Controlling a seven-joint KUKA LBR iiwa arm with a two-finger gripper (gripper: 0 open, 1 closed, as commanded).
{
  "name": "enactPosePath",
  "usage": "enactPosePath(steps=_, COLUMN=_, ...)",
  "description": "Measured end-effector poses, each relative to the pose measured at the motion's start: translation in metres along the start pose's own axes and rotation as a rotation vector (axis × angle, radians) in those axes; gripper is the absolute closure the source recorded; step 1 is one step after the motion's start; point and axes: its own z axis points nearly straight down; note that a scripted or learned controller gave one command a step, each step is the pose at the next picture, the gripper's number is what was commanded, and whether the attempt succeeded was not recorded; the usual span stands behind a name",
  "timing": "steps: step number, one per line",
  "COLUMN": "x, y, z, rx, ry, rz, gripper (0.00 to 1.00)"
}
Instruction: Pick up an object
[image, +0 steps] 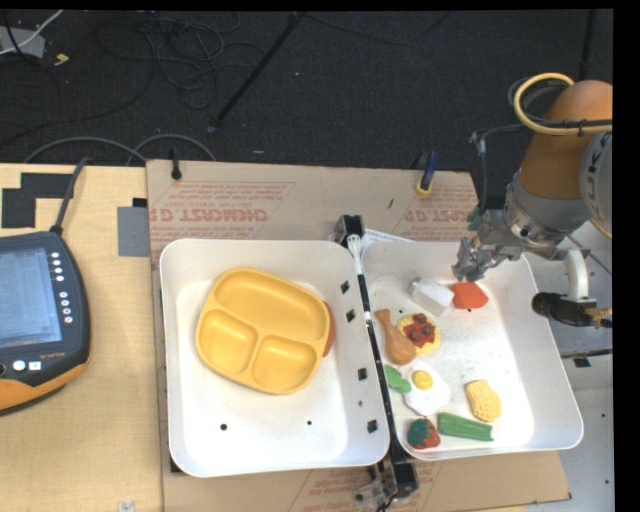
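Nearest the camera, beside the right bin (560, 420)'s front rim, lie a strawberry (422, 433) and a green pepper (465, 427). Toward that bin's far side, my hand (470, 268) hangs just above a red toy (469, 295); I cannot tell how open it is.

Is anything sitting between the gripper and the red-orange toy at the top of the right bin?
Nothing visible does. The gripper hangs just above and left of the red-orange toy; a white block lies beside the toy on its left, not between them.
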Motion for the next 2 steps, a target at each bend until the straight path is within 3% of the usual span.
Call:
enactPosePath(steps=1, x=-0.023, y=-0.056, z=-0.03, rx=-0.007, ry=-0.002, rz=0.004, gripper=1.0)
enactPosePath(steps=2, x=0.092, y=-0.044, z=-0.098, rx=-0.016, ry=0.0, rz=-0.01, gripper=1.0)
